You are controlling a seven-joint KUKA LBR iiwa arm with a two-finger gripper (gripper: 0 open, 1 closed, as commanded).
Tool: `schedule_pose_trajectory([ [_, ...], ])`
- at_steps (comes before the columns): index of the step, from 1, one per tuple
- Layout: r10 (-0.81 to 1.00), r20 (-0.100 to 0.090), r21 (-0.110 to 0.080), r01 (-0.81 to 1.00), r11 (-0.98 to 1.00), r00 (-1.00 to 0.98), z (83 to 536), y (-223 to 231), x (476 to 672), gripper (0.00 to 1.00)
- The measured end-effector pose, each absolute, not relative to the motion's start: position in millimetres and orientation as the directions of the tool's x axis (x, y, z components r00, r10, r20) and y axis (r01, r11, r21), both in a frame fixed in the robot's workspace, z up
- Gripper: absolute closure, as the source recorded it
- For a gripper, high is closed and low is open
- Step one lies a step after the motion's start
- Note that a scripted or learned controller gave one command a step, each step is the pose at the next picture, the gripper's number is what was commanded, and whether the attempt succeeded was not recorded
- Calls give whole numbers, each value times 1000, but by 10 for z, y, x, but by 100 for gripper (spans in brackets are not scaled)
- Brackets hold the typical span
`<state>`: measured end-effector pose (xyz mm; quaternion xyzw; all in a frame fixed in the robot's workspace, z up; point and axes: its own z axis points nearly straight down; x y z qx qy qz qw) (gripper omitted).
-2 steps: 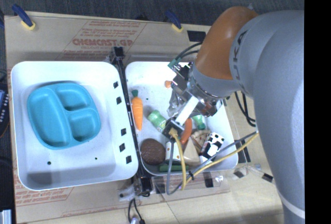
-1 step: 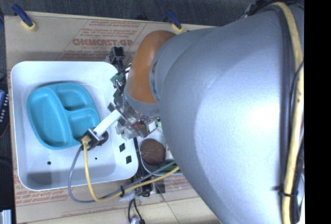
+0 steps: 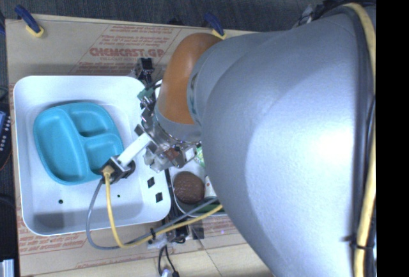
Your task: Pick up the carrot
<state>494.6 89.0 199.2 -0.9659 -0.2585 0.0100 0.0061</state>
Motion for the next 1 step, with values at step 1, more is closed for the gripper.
schedule_pose_trajectory([
  [1, 509, -22, -25, 508, -861, 861, 2082, 903, 4945, 100],
])
